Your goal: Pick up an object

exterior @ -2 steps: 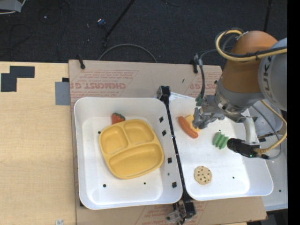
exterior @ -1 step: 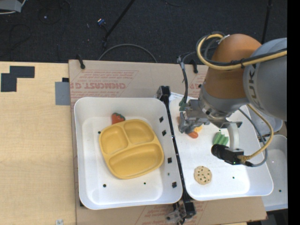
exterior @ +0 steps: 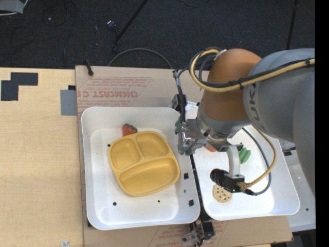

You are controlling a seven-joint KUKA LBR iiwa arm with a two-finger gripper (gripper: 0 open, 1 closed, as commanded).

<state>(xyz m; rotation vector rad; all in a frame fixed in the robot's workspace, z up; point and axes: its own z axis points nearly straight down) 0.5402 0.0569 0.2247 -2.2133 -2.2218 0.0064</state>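
A round tan cookie (exterior: 221,193) dotted with dark chips lay flat on the floor of the right bin (exterior: 267,202), near its front-left area, just beside the black end of the arm's hardware. A green object (exterior: 244,155), elongated and smooth, lay farther back in the same bin, partly hidden by the arm, and a small orange-red piece (exterior: 211,148) showed just under the wrist. The claw (exterior: 186,144) hung over the seam between the two bins, close to the left bin's right wall; whether it was clenched or released could not be told from above, and nothing was seen between its tips.

In the left bin (exterior: 97,163) sat one yellow plastic tray (exterior: 143,162) with rounded corners and three compartments, two small at the back and one wide at the front, its surface glossy. One orange-red toy with a green tip (exterior: 129,129) lay touching the tray's back-left edge. Both bins were shallow, white and smooth-walled, set side by side on a cardboard sheet (exterior: 113,89) printed with red lettering, which rested on the pale wooden desk (exterior: 36,163). The grey arm (exterior: 277,96), with its orange band (exterior: 231,68) and looping yellow cable (exterior: 264,176), reached in from the right.
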